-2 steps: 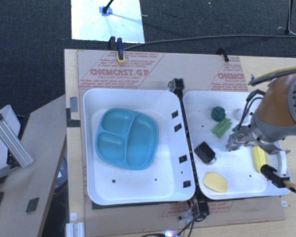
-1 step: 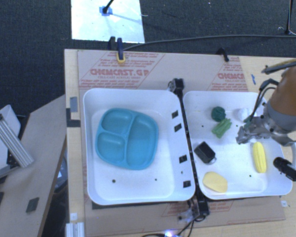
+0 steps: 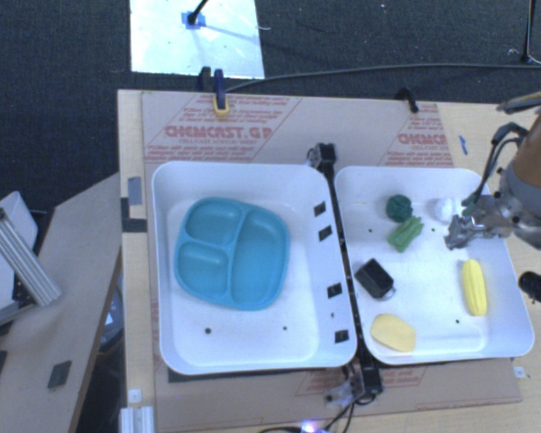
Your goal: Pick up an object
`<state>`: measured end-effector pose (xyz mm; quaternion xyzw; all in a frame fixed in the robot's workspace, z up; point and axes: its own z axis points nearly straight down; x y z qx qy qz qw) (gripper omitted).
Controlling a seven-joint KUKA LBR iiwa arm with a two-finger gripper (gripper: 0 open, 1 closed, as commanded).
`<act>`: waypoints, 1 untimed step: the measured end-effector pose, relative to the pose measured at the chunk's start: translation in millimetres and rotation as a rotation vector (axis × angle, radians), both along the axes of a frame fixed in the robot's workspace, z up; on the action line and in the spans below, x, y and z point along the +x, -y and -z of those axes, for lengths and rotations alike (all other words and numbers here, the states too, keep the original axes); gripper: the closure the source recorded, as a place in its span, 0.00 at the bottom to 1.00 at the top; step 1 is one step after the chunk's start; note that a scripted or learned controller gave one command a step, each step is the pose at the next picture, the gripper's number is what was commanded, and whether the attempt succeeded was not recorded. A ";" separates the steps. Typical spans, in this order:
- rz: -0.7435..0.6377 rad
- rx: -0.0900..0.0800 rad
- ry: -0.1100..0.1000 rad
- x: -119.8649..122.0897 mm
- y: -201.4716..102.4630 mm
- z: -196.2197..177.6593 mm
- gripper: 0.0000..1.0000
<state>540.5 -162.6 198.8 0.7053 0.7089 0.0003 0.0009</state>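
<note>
The pale wooden worktop [image 3: 279,120] carries two shallow white plastic bins side by side. The left white bin [image 3: 243,341] holds a light blue plastic tray with three compartments [image 3: 231,253], lying flat near its middle. The right white bin [image 3: 505,323] holds the smaller things. The grey arm with an orange band [image 3: 534,165] reaches in over this bin's far right corner, and its metal pincer [image 3: 458,233] hangs over the bin's right side, just above the yellow corn cob; whether it is spread or pressed together I cannot tell. The long yellow toy corn cob [image 3: 473,287] lies upright in the view near the right wall. A pale yellow rounded lump [image 3: 393,332] sits near the front edge. A small black block [image 3: 375,278] lies close to the dividing wall. A green ridged vegetable piece [image 3: 404,234] lies just below a dark green round knob [image 3: 398,207], the two nearly touching. A small white object [image 3: 443,208] rests to their right, near the pincer.
</note>
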 end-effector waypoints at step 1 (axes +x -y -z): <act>-0.005 0.003 -0.004 3.1 -44.7 -6.3 1.00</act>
